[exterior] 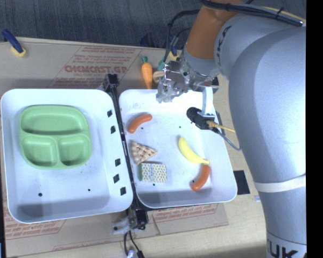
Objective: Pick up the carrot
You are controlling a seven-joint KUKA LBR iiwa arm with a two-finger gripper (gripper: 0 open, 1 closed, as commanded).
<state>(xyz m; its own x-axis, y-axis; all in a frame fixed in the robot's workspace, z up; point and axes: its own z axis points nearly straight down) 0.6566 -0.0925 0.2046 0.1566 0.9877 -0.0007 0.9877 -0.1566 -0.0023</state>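
overhead slanted view of a cardboard-covered bench [70,63] printed with red lettering, standing on dark grey carpet [86,9]. two shallow white bins sit side by side, joined by a black clip [111,81] at the far end of their shared edge. the left bin [11,160] holds a green divided tray [55,136]. the right bin [220,181] holds two sausages [139,122] [201,177], a banana [190,151], a waffle-textured wedge [142,152] and a pale green patterned block [153,172]. the carrot [146,74] lies outside the bins on the cardboard, just beyond the far left corner of the right bin, green top pointing away. the gripper [166,93] hangs over the far rim of the right bin, just right of the carrot; whether it is apart or together cannot be told, and nothing is seen in it. a blue and yellow clamp [13,42] sits at the far left corner of the bench.
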